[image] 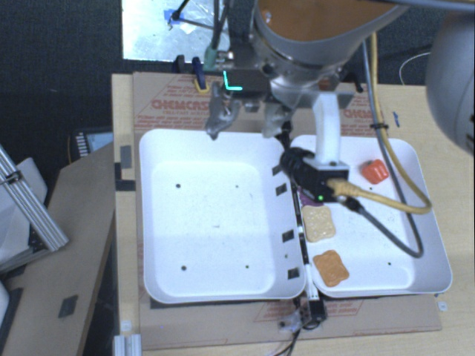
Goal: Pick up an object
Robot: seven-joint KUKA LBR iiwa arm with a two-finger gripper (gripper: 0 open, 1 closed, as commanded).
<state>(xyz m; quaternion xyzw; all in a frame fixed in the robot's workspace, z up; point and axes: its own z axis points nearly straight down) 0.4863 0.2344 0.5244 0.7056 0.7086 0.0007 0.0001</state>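
Two shallow white bins side by side on a pale wooden bench (89,199). Left bin (148,221) plain white inside with a few small dark dots on its floor. Right bin (434,262) touching it at 3 o'clock, the shared rims joined by small dark clips (288,236). Beneath both, a flat sheet of brown cardboard (167,104) with red printed lettering, showing at 12 o'clock and along 6 o'clock. At 9 o'clock, a silver aluminium frame rail (30,206) lying at a slant beside the bench. At 11 o'clock, a bright grey floor patch (156,17) against dark carpet (52,50).
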